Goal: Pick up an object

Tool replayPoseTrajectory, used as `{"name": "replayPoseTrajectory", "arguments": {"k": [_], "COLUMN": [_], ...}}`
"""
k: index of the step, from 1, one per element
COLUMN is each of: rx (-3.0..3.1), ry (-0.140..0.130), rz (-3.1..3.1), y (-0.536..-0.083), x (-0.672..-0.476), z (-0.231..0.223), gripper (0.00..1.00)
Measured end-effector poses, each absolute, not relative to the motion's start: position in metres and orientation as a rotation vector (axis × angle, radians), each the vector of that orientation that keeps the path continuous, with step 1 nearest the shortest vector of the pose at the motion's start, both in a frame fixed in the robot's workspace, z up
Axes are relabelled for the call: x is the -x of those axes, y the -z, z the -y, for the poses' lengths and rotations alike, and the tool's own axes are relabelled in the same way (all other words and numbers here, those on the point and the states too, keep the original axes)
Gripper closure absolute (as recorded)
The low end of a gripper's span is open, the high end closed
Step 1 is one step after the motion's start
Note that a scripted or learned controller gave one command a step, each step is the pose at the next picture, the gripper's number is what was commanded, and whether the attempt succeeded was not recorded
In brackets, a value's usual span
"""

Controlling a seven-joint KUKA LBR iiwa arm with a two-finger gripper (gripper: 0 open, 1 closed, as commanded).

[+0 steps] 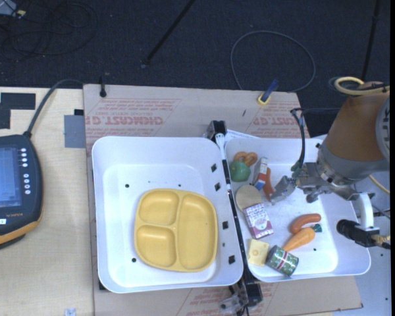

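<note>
The right bin (342,259) holds several small toy foods. At its far left lie a green ball (239,170) and an orange piece (245,157). A white, blue and red bottle (262,174) lies beside them. Nearer the front are a beige disc (247,196), a pink carton (258,220), a yellow cheese wedge (256,251) and a green can (281,261). A carrot (298,238) and a red sausage (305,222) lie to the right. My gripper (282,188) hangs low over the bin's middle, just right of the bottle, and nothing can be made out in it.
The left bin (112,176) holds a yellow divided plate (176,229). A tablet-like pendant (10,186) lies on the bench at the far left. Cables (273,58) run over the dark floor behind the bins. The arm's orange band (357,127) rises over the right bin's far right side.
</note>
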State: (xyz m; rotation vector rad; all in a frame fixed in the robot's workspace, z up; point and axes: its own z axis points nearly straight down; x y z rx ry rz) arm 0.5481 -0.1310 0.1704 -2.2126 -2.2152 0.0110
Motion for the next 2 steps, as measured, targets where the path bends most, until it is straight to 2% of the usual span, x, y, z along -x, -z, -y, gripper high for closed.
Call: {"name": "replayPoseTrajectory", "arguments": {"k": [1,2], "rx": [2.214,2.220], "ry": [-0.004,-0.001], "rz": [2.219,2.214], "y": [-0.084,-0.096], "x": [-0.618,-0.618], "z": [0.133,0.134], "gripper": [0.00,1.00]}}
